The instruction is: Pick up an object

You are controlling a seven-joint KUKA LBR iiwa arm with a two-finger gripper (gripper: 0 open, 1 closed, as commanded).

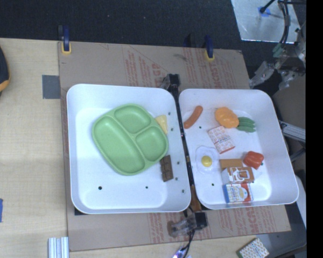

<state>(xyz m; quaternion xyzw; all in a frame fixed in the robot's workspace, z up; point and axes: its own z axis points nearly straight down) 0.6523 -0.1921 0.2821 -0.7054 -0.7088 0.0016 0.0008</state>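
Carton (238, 193) squared up — sausage (192, 117) slants toward upper right.

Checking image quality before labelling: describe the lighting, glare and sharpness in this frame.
Camera view: lighting is even and soft; the white bins look bright with mild glare, washing out their rims; the green plate casts little shadow; the small food items such as the sausage are slightly blurred; the top background is dark.

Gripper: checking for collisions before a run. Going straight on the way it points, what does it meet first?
Probably the right bin's rim, since the gripper seems to point down-left from beyond that corner; height is unclear, so it may pass over.
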